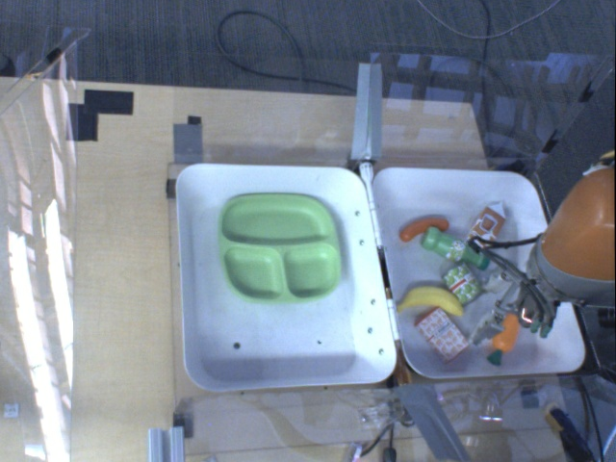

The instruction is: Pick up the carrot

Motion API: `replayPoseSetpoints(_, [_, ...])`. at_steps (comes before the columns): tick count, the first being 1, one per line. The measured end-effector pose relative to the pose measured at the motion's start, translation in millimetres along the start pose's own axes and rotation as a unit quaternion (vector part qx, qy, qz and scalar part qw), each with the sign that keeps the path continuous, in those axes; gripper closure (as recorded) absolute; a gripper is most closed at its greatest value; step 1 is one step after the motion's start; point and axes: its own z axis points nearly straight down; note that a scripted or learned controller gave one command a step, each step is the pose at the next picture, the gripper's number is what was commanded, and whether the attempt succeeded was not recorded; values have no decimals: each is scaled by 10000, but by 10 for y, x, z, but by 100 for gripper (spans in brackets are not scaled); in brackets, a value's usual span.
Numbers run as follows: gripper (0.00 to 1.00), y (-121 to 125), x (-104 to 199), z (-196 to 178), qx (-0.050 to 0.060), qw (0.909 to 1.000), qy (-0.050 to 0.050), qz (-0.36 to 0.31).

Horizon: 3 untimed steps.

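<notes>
Two shallow white bins sit side by side on the pale wooden worktop (115, 258). Left bin (207, 354): a green divided tray (280, 245), three compartments, lying flat near the bin's middle. Right bin (549, 359): an orange sausage-shaped toy (423, 227) toward the far side; a small brown and white carton (487, 222) to its right; a green bottle (445, 245) lying just beneath the sausage; a small green packet (460, 282) below the bottle; a banana (430, 299) near the bin's left wall; a red and white box (442, 334) just below the banana. Carrot (502, 338): near the right bin's front right corner, to the right of the red and white box, orange body with green tip pointing toward the bin's front edge. Jaws (520, 314): directly over the carrot's upper end, at the end of the arm's orange band (582, 239); whether they are released or clenched on the carrot cannot be told from this angle.
</notes>
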Motion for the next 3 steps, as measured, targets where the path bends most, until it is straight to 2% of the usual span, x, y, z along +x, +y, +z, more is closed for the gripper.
replayPoseSetpoints(1, [0,-283,-135,53,-6,10000,-14,28])
replayPoseSetpoints(2, [100,-255,-162,-75,-20,10000,-47,26])
replayPoseSetpoints(3, [100,-285,-141,46,-4,9912,-27,-1327])
